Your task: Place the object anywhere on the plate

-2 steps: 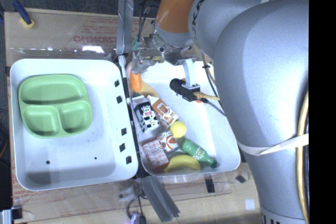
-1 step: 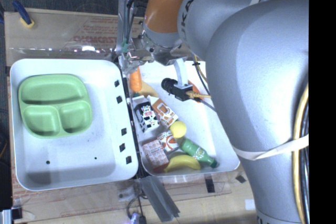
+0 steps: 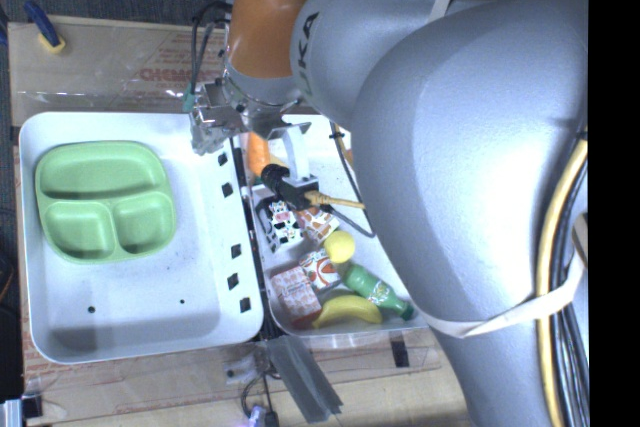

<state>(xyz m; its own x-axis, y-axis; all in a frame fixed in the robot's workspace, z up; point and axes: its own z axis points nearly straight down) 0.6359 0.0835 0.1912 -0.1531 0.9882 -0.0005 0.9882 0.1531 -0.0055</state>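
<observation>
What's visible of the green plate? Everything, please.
The green plate is pale green, matte, plastic-looking: a rounded rectangle with a raised rim and three compartments, one long, two smaller. It lies flat on the floor of the white bin on the view's left, toward its upper-left corner. Nothing lies on it; nothing else touches it.

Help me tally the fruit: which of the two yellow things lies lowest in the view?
The banana, long and curved, just below the green bottle. The round lemon sits higher up the bin.
</observation>
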